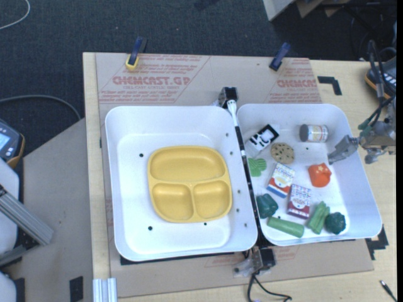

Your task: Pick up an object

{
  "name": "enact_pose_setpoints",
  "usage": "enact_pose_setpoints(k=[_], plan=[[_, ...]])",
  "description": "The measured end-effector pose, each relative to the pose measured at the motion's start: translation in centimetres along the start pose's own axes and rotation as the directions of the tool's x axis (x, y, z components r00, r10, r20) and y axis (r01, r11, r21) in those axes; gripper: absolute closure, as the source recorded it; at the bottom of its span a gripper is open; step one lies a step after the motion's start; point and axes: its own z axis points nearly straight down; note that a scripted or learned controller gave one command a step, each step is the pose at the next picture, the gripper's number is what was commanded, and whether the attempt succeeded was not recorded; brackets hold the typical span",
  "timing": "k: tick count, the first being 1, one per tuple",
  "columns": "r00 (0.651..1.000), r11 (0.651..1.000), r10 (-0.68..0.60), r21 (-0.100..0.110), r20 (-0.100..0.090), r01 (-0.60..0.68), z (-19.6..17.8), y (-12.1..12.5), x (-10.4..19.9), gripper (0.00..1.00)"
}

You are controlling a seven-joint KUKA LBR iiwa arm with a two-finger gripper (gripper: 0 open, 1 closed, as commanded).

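— Which to take?
— The orange toy in the right bin, just beside the gripper (light, hard, slick); pinch its middle. Finger state: cannot tell.

— What colours are in front of me?
— A yellow divided tray in my white left bin; an orange piece, green blocks, and a speckled tan cookie.
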Motion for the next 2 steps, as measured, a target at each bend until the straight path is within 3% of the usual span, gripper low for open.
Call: enact_pose_setpoints(k=[1,2], plan=[[1.0,1.0,-0.003,-0.012,0.003,0.003,-0.6,0.3,0.0,0.0],[1.0,1.0,-0.003,-0.006,0.001,0.003,5.4,-0.2,0.8,0.0]])
